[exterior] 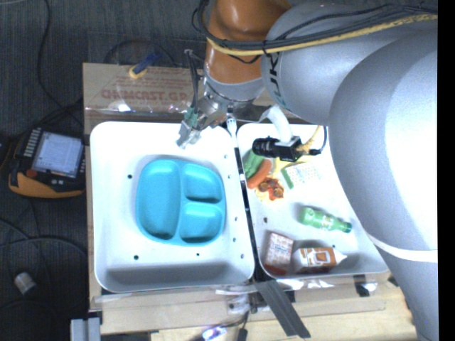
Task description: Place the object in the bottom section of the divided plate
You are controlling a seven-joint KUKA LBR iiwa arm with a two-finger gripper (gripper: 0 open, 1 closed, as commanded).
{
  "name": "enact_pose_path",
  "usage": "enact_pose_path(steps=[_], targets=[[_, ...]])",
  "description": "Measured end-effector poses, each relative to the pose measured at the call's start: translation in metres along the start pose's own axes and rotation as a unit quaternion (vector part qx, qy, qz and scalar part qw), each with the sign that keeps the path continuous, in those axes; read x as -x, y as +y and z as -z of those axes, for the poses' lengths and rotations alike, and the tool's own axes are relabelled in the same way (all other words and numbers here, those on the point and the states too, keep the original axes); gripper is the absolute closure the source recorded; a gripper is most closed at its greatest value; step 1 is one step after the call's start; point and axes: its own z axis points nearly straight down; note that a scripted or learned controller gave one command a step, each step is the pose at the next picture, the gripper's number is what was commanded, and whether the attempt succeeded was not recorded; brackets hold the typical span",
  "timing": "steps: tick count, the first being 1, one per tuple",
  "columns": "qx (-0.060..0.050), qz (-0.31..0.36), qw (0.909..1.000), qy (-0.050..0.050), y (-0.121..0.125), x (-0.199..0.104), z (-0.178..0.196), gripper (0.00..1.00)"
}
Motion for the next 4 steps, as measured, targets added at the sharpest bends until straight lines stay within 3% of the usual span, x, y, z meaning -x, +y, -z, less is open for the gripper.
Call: enact_pose_path(steps=[1, 2, 3, 4], targets=[[-0.001, -0.143, 0.9897, 0.001, -0.0487, -0.1284, 0.0143, 1.0], [-0.001, -0.143, 0.9897, 0.001, -0.0488, -0.1282, 0.0143, 0.0], [-0.003, -0.142, 0.9898, 0.002, -0.0487, -0.1295, 0.0218, 1.0], [-0.003, -0.142, 0.9898, 0.002, -0.0488, -0.1293, 0.0218, 0.0]])
